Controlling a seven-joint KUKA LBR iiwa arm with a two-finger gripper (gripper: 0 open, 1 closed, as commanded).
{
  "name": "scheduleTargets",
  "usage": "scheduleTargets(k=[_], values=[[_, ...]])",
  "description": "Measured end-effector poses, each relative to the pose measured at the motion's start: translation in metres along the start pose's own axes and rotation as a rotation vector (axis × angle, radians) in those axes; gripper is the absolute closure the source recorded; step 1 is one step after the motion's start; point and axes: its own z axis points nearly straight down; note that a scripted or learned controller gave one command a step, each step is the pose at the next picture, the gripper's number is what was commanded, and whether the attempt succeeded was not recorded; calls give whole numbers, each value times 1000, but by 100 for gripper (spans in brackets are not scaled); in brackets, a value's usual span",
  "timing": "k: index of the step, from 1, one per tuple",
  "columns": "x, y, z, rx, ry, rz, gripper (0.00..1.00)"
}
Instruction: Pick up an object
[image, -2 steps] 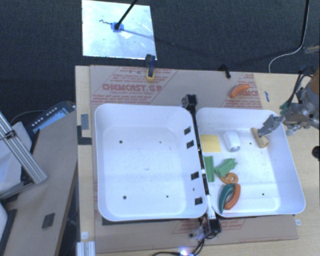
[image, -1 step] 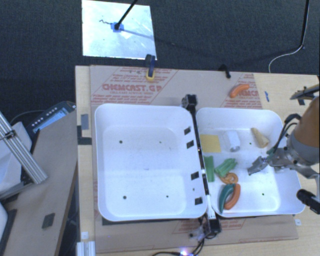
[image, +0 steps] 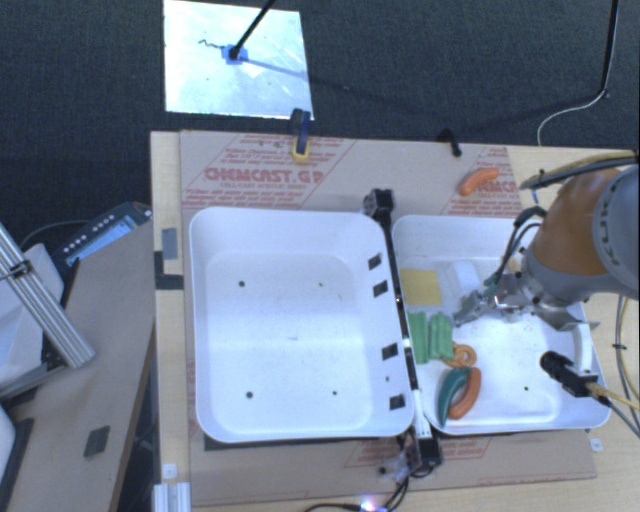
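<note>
Camera view shows the objects lying in the right bin (image: 560, 405): a yellow square pad (image: 420, 287) near the dividing wall, a green ridged piece (image: 433, 337) just below it, an orange ring (image: 464, 355) beside that, and a teal-and-orange curved piece (image: 460, 390) lower down. The hand (image: 472, 309) hangs low over the bin, right of the yellow pad and above the green piece; whether it is spread or pressed together cannot be told. The left bin (image: 215, 300) sits alongside on the counter (image: 260, 170).
</note>
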Motion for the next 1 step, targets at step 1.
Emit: scheduleTargets(k=[1], values=[[56, 109, -3, -8, 2, -5, 0]])
